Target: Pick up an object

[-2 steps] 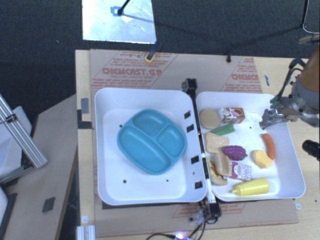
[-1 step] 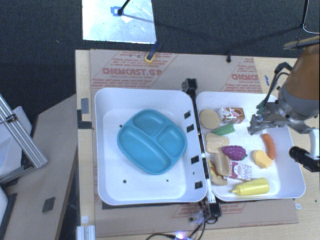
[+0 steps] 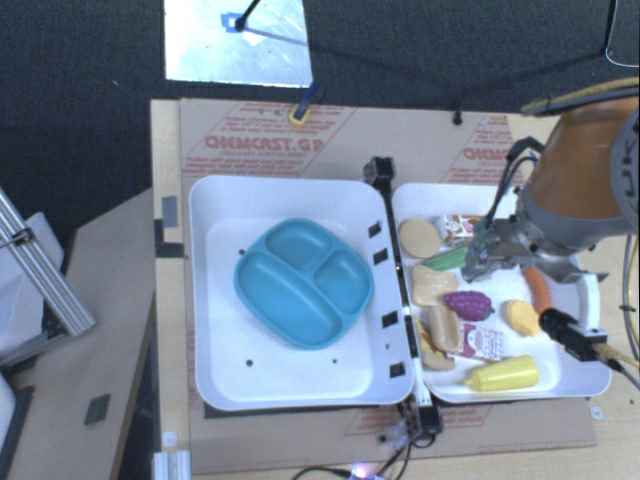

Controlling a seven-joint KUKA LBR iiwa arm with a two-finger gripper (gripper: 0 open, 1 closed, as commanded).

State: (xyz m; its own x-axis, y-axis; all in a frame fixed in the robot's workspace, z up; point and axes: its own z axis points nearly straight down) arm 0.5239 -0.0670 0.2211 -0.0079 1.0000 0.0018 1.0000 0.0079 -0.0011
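The gripper [image 3: 478, 259] hangs low over the middle of the right bin [image 3: 592, 380], at the green piece [image 3: 445, 261] beside the purple grapes [image 3: 468, 303]; whether it grips anything cannot be told. The blue divided plate [image 3: 303, 282] lies centred in the left bin [image 3: 215, 368].

Toy foods heaped in the right bin [image 3: 600, 373]

Purple grapes [image 3: 467, 304] lie mid-pile; a yellow bottle [image 3: 503, 374] lies on its side at the front; an orange carrot [image 3: 539, 288], green vegetable [image 3: 444, 261] and tan round bread [image 3: 420, 236] lie around.
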